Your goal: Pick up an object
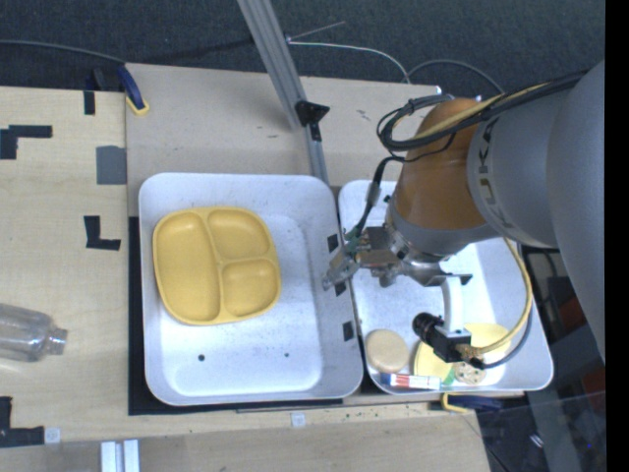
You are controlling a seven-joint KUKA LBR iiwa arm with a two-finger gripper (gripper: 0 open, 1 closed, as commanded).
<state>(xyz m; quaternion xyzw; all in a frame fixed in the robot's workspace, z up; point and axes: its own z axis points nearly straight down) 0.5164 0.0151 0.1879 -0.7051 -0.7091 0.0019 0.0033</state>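
Hovering over the right bin [531, 362], the gripper [346, 264] sits near the bin's left wall; whether it is released or clenched, I cannot tell. A tan round object [385, 346] lies at the bin's near edge; descending squarely over it should help.
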